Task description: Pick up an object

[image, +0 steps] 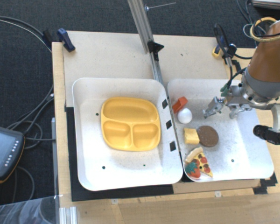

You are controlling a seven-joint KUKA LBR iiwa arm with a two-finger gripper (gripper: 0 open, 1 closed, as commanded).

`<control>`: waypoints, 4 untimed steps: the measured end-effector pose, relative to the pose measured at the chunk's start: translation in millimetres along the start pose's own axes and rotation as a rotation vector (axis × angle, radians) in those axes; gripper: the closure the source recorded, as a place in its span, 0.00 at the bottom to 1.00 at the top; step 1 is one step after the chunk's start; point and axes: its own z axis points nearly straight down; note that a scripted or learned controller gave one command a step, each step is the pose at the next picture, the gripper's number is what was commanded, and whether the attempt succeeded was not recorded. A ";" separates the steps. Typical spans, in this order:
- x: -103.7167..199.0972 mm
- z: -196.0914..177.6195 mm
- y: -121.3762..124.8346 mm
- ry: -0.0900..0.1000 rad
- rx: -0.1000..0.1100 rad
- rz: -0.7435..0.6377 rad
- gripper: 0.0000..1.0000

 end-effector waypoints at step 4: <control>-3.8 33.8 4.8 -0.003 -0.016 -0.002 1.00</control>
